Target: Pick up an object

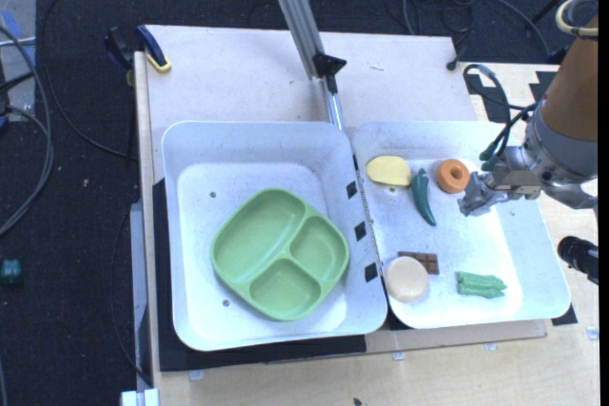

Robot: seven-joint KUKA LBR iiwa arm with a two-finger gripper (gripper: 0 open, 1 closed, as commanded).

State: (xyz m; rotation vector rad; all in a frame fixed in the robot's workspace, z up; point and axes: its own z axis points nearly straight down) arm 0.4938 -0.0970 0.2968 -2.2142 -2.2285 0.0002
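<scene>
Bench point(238, 71) with two white bins side by side.
The left bin point(190, 166) and right bin point(533, 271) touch along their inner edges on the pale bench top; a blue-and-yellow clamp point(152, 49) sits at its far left corner.

orange ring point(453, 175), flat, right bin's point(533, 299) far side
</scene>
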